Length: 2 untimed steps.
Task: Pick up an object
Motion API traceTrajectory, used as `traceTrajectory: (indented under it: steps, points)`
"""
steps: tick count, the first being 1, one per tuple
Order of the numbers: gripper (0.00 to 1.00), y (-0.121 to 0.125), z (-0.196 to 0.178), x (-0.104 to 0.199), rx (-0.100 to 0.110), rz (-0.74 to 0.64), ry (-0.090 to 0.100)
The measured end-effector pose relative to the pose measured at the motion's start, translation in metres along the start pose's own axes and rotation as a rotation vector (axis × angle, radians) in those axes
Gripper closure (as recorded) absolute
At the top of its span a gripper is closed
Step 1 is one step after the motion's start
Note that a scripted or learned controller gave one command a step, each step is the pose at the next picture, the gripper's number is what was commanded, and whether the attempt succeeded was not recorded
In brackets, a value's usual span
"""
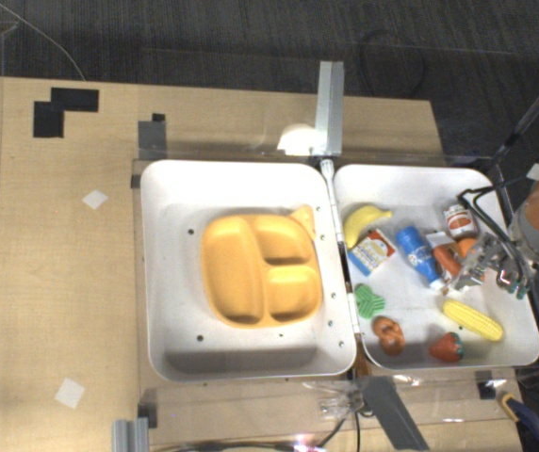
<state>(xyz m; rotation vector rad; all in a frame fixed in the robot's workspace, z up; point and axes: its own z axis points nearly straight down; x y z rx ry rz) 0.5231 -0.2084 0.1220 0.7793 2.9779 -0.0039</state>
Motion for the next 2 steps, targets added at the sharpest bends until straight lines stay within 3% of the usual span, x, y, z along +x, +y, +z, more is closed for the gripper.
traceTrajectory:
  steps: [1, 2]
  points:
    - [1.0, 0.002, -0.013, -0.004, -0.002, -0.006, -0.011]
    - [1.0, 0.013, -0.075, -0.014, 0.018, 0.262, 0.051]
